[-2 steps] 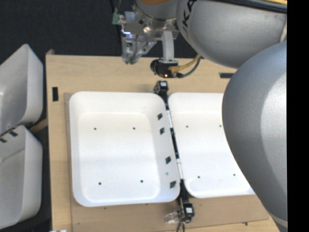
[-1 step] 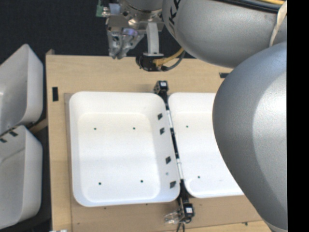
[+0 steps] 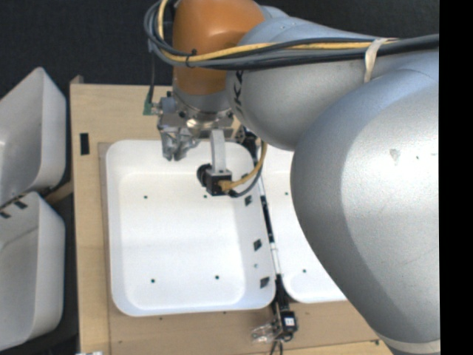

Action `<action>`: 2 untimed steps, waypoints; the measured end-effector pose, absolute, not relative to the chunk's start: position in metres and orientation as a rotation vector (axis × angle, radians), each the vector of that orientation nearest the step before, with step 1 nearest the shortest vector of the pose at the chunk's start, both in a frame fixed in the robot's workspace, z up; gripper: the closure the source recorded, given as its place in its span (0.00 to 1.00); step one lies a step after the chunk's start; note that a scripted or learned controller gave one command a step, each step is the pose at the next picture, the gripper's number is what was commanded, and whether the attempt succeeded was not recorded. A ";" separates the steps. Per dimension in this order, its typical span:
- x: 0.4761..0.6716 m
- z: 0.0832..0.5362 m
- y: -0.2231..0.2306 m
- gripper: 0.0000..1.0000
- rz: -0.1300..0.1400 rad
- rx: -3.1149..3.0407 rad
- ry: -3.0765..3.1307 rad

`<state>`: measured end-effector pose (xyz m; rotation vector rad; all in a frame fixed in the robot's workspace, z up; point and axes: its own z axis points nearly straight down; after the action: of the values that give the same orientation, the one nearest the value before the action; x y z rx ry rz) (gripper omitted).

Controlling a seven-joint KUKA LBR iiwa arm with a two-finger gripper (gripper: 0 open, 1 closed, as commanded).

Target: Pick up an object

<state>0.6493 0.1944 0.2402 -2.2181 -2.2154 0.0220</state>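
Grey arm [image 3: 369, 198] comes in from the view's right and covers most of that side. Orange band [image 3: 211, 35] sits at top centre, with a bundle of black and yellow cables [image 3: 222, 50] looped over it.

The fingers [image 3: 192, 167] hang from the metal wrist block under the band, over the far end of the left bin [image 3: 111, 228]. Whether they are apart or together cannot be told, because the metal parts overlap from this angle. Nothing can be made out between them. A small black part with a yellow-sheathed lead [image 3: 214, 180] hangs at about their height, just to their right in the view.

Nearer the camera than the fingers, the left bin's floor is plain white, marked by a few small dark dots [image 3: 151, 279]. The right bin [image 3: 310, 291] lies to the right of the fingers. Only a strip and its near corner are visible, the rest being behind the arm, so what it holds cannot be told. No spot for an object to pick up can be fixed from this view.

A thin black cable [image 3: 267, 231] runs from beside the fingers towards the camera, along the gap between the bins. It ends at a small black piece and a clear, glinting item [image 3: 270, 333] on the desk [image 3: 89, 220].

Beyond the fingers and a little to their left, a small green board [image 3: 150, 108] is visible at the wrist. Well to the left of the fingers, two white rounded housings [image 3: 29, 132] stand off the desk.
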 end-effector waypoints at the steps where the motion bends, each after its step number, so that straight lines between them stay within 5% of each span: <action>1: 0.663 0.276 0.222 1.00 -0.004 -2.218 -2.226; 2: 0.691 0.358 0.221 1.00 -0.012 -2.220 -2.230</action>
<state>0.6911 0.2215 0.3576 -2.2198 -2.2297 -0.0118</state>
